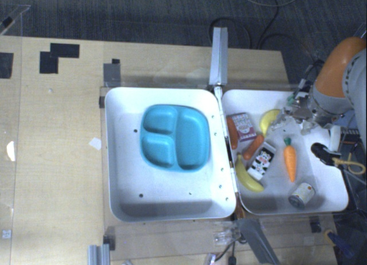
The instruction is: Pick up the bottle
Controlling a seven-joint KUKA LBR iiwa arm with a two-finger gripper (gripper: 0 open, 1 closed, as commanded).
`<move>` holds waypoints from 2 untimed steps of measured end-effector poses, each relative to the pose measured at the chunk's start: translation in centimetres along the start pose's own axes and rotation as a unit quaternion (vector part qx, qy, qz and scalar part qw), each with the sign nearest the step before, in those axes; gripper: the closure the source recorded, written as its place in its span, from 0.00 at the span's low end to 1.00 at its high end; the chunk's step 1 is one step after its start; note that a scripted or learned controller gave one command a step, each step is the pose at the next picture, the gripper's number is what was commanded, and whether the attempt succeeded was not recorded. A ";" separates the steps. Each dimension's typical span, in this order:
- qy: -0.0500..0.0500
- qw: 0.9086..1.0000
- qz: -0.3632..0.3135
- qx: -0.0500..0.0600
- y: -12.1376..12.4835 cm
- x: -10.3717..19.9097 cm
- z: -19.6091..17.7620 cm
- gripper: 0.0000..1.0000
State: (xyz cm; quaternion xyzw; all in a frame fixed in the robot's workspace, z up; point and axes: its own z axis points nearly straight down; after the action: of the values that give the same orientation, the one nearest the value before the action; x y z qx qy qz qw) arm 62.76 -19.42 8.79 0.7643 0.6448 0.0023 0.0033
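A small grey cylinder with a tan end, apparently the bottle point(302, 194), lies on its side in the front right corner of the right bin point(338, 201). My gripper point(291, 113) hangs over the back of that bin, near its far right corner, just right of a yellow fruit point(268, 120). It is well behind the bottle, with the carrot point(290, 162) lying between them. Nothing can be seen in its grasp.
The right bin also holds a red and white box point(243, 126), a sausage point(253, 147), a black and white carton point(262, 162) and a banana point(248, 178). A blue divided tray point(175, 136) sits in the left bin point(123, 201). A metal divider post point(218, 57) stands between the bins.
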 end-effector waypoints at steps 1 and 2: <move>0.000 1.000 0.000 0.000 0.0 0.0 0.0 0.00; 0.000 1.000 -0.004 -0.004 0.3 0.2 -1.4 1.00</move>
State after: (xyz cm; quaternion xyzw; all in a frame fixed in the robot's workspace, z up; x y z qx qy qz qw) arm 63.08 -19.25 10.15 0.7619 0.6477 0.0046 0.0066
